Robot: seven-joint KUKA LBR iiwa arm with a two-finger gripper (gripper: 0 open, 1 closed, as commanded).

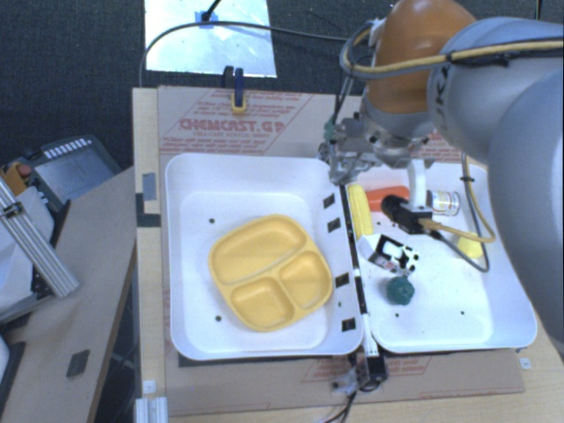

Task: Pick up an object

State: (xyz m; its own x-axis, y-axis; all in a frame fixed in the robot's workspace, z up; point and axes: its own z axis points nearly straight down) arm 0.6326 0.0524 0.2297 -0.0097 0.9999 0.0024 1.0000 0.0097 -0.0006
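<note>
Tray (264,270) in left bin (189,236); ball (401,291), bottle (443,204) + other bits in right bin (493,324); claw (345,164) over divider, rear.

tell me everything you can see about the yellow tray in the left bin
The yellow tray is a rounded, shallow plate with three compartments, one long section at the back and two smaller ones toward the front. It looks like smooth matte plastic. It lies flat and face up, turned at a slant, on the floor of the left bin, nearer that bin's right side. Nothing lies in it, and nothing else touches it.
</note>
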